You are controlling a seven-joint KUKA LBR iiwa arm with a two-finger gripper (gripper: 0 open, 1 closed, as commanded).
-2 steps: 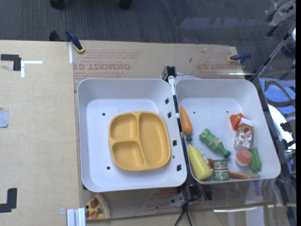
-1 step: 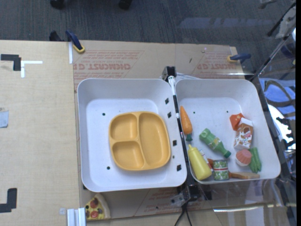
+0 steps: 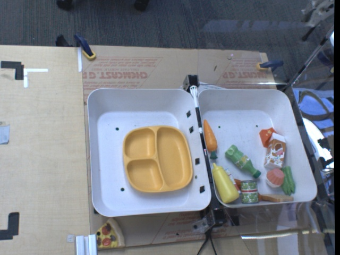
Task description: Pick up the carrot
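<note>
1. Carrot (image 3: 210, 136): we see it lying against the left wall of the right bin (image 3: 297, 137), just above the yellow bottle (image 3: 224, 183).
2. Of the gripper's jaws we cannot tell anything.
3. We see a yellow divided plate (image 3: 158, 158) in the left bin (image 3: 101, 142).
4. Both bins rest on cardboard (image 3: 122, 70) over a wooden bench (image 3: 37, 169); dark carpet (image 3: 175, 20) lies beyond.

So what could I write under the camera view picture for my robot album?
Toy carrot lies at the left wall of the right bin, near other play food; a yellow plate sits in the left bin.
</note>
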